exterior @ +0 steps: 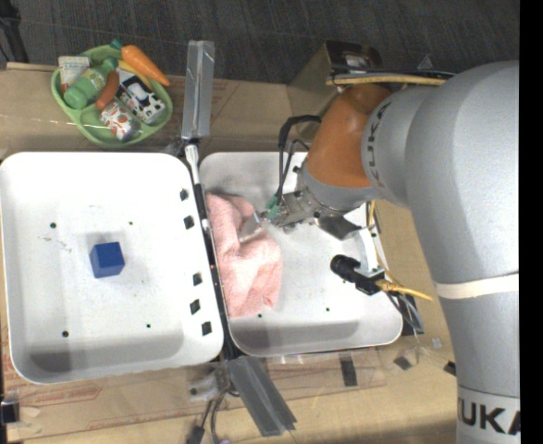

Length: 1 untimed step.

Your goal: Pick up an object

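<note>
- At the far left, a green bowl (112,100) was seen on the desk (252,109) above the left bin's upper corner, filled with toy food, among it an orange carrot (143,63) lying across its upper rim.
- The left bin (30,248) was seen to hold a small blue cube (107,258), set left of the bin's middle and well apart from every wall.
- A grey bar (197,91) was seen upright at the top of the seam between the two bins, and a second grey piece (264,399) slanted out below the seam at the bottom.
- In the right bin (327,326), a crumpled pink cloth (248,266) was laid along the left wall, running from near the upper corner down toward the lower edge.
- The jaws (257,226) were seen lowered onto the upper right part of the pink cloth, touching it; they looked narrow, but whether cloth was pinched between them could not be told.
- A black part with a yellow cable (359,274) was seen over the right side of the right bin, below the wrist.
- The grey arm (456,183) was seen reaching in from the right, its orange band (340,141) over the upper part of the right bin.
</note>
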Each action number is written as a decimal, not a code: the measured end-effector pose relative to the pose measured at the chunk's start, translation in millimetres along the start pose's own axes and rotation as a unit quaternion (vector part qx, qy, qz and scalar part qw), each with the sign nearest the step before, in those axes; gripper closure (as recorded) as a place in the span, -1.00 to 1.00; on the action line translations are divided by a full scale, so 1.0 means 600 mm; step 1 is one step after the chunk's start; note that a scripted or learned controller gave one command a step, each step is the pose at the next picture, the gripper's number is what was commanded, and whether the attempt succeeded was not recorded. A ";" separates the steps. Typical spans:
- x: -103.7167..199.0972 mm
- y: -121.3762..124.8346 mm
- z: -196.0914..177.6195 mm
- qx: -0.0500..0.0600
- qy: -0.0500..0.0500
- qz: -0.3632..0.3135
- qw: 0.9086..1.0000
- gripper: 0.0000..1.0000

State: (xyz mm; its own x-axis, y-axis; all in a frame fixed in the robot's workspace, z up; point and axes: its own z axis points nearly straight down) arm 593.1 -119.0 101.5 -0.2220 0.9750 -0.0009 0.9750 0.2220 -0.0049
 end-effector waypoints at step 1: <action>0.021 -0.011 -0.047 -0.002 0.000 0.070 0.998 -1.00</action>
State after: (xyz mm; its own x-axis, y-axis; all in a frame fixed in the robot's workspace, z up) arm 583.9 -108.0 129.6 -0.0829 0.9966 -0.0011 0.9966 0.0829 -0.0014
